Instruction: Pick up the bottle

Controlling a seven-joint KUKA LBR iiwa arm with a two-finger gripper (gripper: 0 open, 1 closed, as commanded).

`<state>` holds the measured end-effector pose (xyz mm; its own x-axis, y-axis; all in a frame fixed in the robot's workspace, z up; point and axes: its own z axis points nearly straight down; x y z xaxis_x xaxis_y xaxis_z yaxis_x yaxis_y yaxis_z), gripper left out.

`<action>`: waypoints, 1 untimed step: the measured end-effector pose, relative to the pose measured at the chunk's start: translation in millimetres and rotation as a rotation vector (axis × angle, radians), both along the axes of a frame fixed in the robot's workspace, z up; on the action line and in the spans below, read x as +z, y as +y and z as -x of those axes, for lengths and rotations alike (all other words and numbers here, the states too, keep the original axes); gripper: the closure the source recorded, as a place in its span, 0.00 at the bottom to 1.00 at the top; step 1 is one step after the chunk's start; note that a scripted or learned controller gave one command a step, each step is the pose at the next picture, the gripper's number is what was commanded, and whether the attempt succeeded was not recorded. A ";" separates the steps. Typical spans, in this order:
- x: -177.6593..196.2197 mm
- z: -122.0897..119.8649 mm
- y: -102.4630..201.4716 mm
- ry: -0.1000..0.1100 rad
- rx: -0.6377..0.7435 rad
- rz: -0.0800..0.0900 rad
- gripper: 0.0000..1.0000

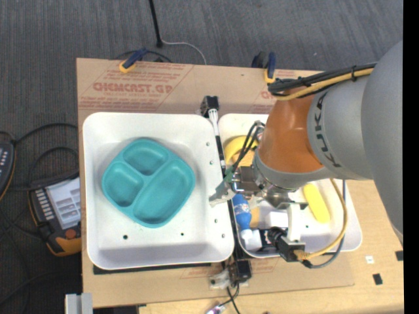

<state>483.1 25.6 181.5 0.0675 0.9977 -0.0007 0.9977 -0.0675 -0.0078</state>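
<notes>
The bottle (243,216) is a small clear one with a blue label, lying along the left wall of the right bin (350,237) near its front. My gripper (243,187) is low over that bin, just above the far end of the bottle, and the orange band and grey wrist cover most of it. From this angle the bottle looks to be resting on the bin floor, and whether the gripper touches it is hidden.
A teal divided plate (149,182) lies in the left bin (105,244). In the right bin, one yellow object (233,150) sits at the back left and another (317,203) at the right. Cables and a dark fitting (288,246) hang near the front wall.
</notes>
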 end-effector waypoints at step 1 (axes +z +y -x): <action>7.1 -0.3 -0.4 0.005 0.000 0.001 1.00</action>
